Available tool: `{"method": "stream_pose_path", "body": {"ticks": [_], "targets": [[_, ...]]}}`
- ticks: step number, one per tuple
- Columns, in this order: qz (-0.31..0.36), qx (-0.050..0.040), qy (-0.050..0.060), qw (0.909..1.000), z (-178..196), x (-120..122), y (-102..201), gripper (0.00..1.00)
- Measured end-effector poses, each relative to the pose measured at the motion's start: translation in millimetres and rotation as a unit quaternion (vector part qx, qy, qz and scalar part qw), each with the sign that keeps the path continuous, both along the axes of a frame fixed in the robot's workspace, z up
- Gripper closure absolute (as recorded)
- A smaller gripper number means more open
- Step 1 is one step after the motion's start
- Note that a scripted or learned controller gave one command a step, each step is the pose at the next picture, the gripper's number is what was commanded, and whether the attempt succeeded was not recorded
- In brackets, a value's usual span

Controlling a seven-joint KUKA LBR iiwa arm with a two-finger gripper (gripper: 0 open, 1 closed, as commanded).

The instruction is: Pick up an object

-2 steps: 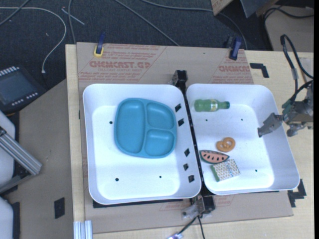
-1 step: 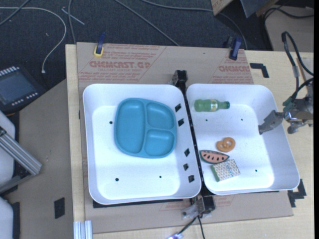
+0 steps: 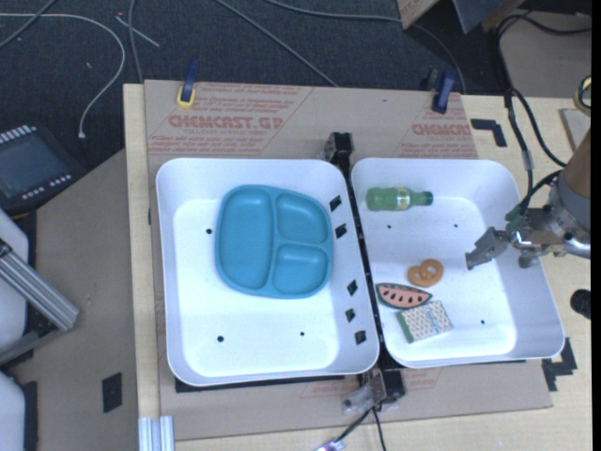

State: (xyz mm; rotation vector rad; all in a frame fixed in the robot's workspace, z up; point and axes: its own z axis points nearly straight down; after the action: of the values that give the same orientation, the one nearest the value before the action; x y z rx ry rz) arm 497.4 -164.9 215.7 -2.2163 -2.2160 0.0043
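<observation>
The right bin (image 3: pixel 535 332) holds a green bottle (image 3: pixel 399 198) lying on its side near the back, an orange pretzel-shaped piece (image 3: pixel 425 272), a watermelon slice (image 3: pixel 404 296) and a small green-and-white packet (image 3: pixel 424 322) at the front left. My gripper (image 3: pixel 505 254) hangs over the right side of this bin, to the right of the pretzel and apart from it. Its fingers stand open and splayed, with nothing between them.
A blue divided plate (image 3: pixel 275 241) lies in the left bin (image 3: pixel 188 346). A black divider with clips (image 3: pixel 352 252) runs between the two bins. Cables (image 3: pixel 526 148) trail past the right bin's back corner. Two clamps (image 3: pixel 441 90) pin the cardboard at the back.
</observation>
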Motion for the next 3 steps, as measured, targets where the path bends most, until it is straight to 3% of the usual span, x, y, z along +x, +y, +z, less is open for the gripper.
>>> {"method": "stream_pose_path", "body": {"ticks": [2, 3], "targets": [[0.0, -0.0003, -0.001, 1.0, -105, 11, -10, 0.0], [0.0, -0.0009, -0.004, 1.0, -92, 12, -10, 1.0]]}}
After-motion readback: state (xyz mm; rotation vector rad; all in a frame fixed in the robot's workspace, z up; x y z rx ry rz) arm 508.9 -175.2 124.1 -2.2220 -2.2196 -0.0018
